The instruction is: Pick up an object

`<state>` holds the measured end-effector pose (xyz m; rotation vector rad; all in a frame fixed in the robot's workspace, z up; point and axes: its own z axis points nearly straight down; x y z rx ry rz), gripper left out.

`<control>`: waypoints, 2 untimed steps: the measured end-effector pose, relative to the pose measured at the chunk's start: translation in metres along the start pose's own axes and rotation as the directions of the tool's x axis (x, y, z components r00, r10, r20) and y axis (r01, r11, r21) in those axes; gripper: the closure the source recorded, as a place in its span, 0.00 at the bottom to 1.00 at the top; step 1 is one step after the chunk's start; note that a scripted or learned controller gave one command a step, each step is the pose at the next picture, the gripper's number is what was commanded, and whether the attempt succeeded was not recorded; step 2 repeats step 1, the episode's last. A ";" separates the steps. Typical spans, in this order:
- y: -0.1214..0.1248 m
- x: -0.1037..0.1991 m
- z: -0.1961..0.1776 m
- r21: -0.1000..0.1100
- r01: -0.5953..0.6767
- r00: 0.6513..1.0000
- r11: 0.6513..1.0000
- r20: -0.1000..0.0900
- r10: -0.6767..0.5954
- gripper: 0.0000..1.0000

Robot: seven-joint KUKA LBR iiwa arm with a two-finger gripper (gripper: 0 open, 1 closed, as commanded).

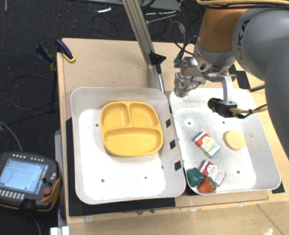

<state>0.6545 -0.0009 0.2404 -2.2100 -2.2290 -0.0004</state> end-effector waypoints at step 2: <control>0.000 0.065 0.005 -0.002 0.001 1.000 1.000 0.000 -0.001 1.00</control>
